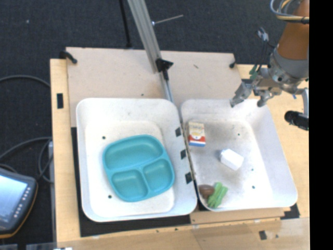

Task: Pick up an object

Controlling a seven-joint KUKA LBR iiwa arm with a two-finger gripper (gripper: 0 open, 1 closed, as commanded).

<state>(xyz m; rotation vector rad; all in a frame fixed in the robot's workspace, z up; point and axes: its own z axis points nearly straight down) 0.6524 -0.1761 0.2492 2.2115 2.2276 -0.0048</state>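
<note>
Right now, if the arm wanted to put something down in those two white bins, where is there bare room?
Right bin: bare floor along the back and right wall, beyond the white block. Crowded near the divider, by the small carton and green item. Left bin: a bare strip around the teal tray.

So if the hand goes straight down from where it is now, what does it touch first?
Probably the bare floor of the right bin near its far rim. The hand hangs above that corner, with the white block well clear. Depth is uncertain from one view.
</note>
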